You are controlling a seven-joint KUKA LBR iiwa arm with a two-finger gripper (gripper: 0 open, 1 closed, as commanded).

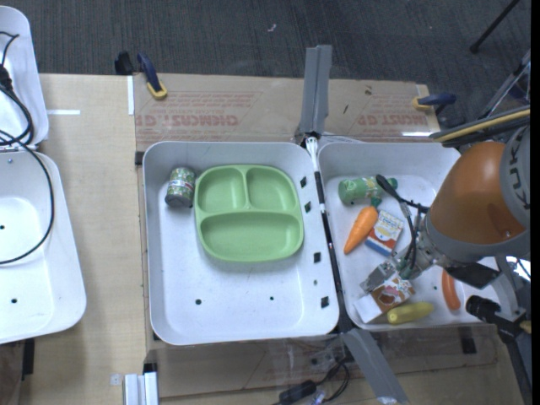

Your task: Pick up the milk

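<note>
Arm in from the right, orange band above the wrist hanging over the right bin [337, 251]. Gripper [390, 274] low among the clutter in the front half of that bin, tips just beside a small white/brown packet [390, 294] lying flat near the front wall

Milk [386, 230]: most likely the small white carton with red and blue print, lying flat mid-bin, touching the carrot [361, 228] on its left side. Label too small to read, so that ID is a judgement. It sits on the bin floor, not lifted, nothing clamped around it

Fingers: cannot tell whether spread or pressed together – thin metal parts and cabling blur into the objects under them. Nothing visibly between them

Other contents of the right bin: green bottle [361, 189] at the back, yellow item [411, 312] (banana-like) at the front, red-orange piece [451, 292] at the right, partly under the arm. Left bin [160, 251] holds a green divided plate [249, 212] and a small jar [180, 186] beside it, well apart from the action

Progress: early. Approach done, grasp not confirmed, lift not started. Gripper looks nearer the packet than the carton, so a wrong-object grab is a real risk. Left to do: centre over the carton, close on it, lift clear of the carrot
</note>
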